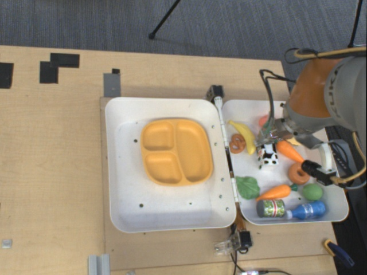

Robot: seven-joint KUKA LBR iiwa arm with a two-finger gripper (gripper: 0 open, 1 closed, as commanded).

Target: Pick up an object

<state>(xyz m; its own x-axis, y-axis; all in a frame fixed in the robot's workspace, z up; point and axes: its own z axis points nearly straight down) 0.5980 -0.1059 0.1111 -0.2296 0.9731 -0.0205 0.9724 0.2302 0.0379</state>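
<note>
in the right bin, up by its far half, you see the claw hanging low among the toys, with the grey arm and its orange band coming in from the right side. you cannot tell from here whether the claw is wide or narrow, or whether it grips anything; its tips are lost in the clutter.

take the black-and-white cow toy as your landmark. it sits just on the near side of the claw, close to touching. left of the cow lies a yellow banana, and beside that a brown pretzel-like ring. right of the cow rests an orange carrot, and further right and nearer you an orange ring. near of the cow and left is a green leaf; directly near of the cow lies a second carrot, then a small can and a blue bottle along the bin's near wall. a green ball sits to the cow's near right.

well left of the cow, the left bin holds a yellow divided plate. both bins sit on the wooden desk.
</note>
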